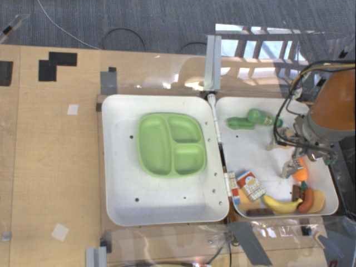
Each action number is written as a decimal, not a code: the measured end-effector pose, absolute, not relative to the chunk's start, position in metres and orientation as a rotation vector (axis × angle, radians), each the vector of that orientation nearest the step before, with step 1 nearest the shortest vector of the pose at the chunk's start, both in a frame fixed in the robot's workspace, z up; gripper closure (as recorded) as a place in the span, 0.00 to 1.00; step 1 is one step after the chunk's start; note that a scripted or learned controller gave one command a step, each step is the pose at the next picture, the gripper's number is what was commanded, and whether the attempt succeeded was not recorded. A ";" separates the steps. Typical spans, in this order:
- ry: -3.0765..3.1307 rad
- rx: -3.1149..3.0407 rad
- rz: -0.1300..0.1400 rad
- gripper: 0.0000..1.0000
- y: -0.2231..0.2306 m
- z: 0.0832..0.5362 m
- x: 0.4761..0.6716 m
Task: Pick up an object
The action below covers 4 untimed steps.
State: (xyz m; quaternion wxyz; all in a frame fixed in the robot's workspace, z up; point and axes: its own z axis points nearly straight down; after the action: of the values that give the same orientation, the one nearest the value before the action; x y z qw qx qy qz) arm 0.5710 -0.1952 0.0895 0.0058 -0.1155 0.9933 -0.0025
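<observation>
The right bin (261, 149) holds several small items. A green toy (250, 119) lies near its far wall. Along the near wall are a small printed box (251, 186), a banana (282, 205), a brown stick (259, 211), a dark brown piece (302, 193) and an orange-yellow fruit (317, 200). A small orange object (301, 174) lies by the right wall. My gripper (281, 157) hangs low over the bin's right half, just left of the orange object. Its fingers (289, 168) stand open with nothing between them.
The left bin (119, 204) carries a green divided plate (171, 144) at its middle. A metal divider (218, 149) separates the two bins. The arm's orange band (334, 104) looms over the right bin's far right corner. A metal rack (261, 49) stands behind the bins.
</observation>
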 end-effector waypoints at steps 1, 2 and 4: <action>3.039 -0.733 -0.011 0.00 -0.206 0.090 0.541; 3.077 -0.530 -0.004 0.00 -0.099 0.091 0.543; 3.090 -0.495 -0.006 0.00 -0.196 0.089 0.623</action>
State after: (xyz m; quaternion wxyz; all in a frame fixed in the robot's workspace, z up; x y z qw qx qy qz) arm 0.6233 -0.1963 0.0886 0.0059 -0.1580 0.9874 -0.0020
